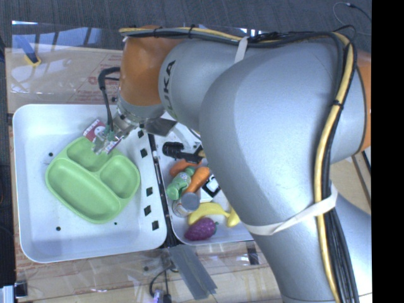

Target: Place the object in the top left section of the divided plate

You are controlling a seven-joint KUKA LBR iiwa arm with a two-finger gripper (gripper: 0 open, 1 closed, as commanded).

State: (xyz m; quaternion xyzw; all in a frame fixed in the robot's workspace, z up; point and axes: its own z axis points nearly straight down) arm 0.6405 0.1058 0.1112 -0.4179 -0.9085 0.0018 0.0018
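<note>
We see the gripper (107,137) low over the left bin (31,232), right at the upper edge of the green divided plate (93,185). Between its fingertips sits a small red-and-white packet (96,131), so we read the gripper as clenched on that object. The packet hangs at the rim of the plate's top left section (83,153), partly over it and partly over the bin floor; we cannot tell whether it touches the plate. We judge the pick and the carry as done, with the lowering and release left. The right bin (237,235) holds a carrot (197,178), a banana (211,213), purple grapes (201,230) and other toys, mostly hidden under the arm (265,137).
</note>
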